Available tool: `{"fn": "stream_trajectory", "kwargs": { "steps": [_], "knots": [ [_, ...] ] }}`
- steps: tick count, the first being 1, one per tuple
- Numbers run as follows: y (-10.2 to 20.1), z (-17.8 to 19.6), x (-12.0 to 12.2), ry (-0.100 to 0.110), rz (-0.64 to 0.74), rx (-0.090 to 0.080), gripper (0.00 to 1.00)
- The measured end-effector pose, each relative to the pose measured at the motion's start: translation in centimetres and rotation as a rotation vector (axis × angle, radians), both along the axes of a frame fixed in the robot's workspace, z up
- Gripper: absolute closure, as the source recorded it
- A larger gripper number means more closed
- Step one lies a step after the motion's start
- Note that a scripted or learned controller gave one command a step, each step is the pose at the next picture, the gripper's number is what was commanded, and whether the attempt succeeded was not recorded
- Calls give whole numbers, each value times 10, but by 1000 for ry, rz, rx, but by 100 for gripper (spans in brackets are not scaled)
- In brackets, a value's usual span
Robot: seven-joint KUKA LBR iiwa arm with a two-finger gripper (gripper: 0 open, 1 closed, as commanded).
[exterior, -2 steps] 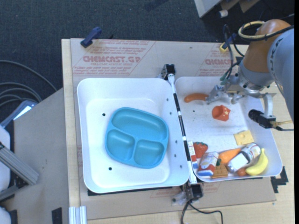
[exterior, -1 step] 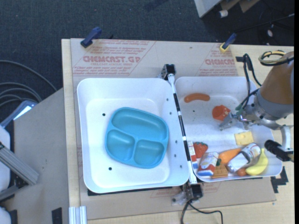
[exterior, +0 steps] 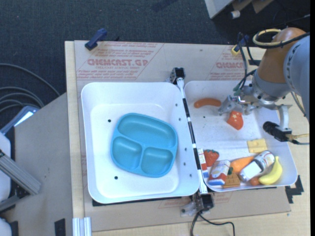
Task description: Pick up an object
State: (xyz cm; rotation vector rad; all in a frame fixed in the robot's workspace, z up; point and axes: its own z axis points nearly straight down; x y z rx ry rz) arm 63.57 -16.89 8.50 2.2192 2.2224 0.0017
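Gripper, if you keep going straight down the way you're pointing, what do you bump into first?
Probably the red toy, right under the gripper in the right bin. Depth is hard to judge from above.

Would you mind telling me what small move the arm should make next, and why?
Probably a short lift straight up, to test the grasp: the pincer sits right above the red-orange piece in the right bin, and whether it holds it is unclear.
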Motion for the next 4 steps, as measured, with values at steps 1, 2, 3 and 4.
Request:
{"fn": "stream_trajectory", "kwargs": {
  "steps": [1,2,3,4],
  "knots": [
    [0,10,0,-1,1,-2,100],
    [0,10,0,-1,1,-2,0],
    [16,0,29,12,1,0,0],
    [-2,-1,-34,4,-2,0,0]
  ]
}}
